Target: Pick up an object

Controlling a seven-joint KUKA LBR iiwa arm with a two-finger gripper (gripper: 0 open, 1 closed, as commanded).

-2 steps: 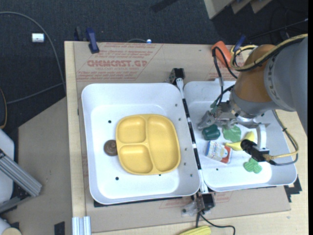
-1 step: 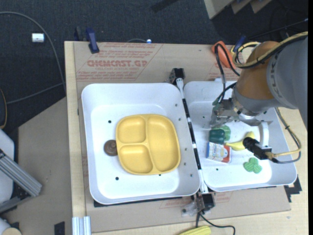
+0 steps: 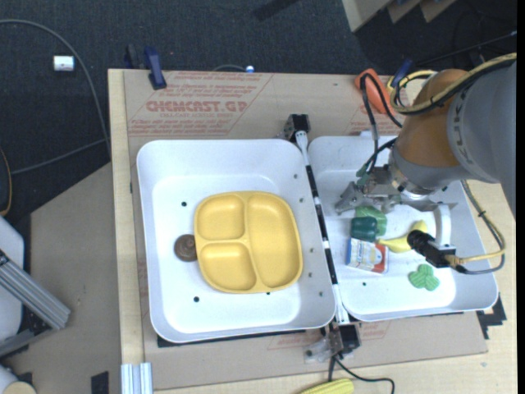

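Note:
My gripper (image 3: pixel 367 197) hangs over the near-left part of the right bin (image 3: pixel 467 294), on the grey arm with its orange band. Just below it lies a small green block (image 3: pixel 369 223), close to or touching the gripper's tip. A white packet with blue and red print (image 3: pixel 366 254) lies below the green block. A yellow banana-shaped piece (image 3: pixel 402 241) lies to the right of them, and a green leaf-shaped toy (image 3: pixel 425 278) sits near the bin's front right.
The left bin (image 3: pixel 164 171) holds a yellow three-part plate (image 3: pixel 246 241) with a small brown round thing (image 3: pixel 185 247) at its left edge. A black divider with clamps (image 3: pixel 316 203) runs between the bins. The arm covers the right bin's far side.

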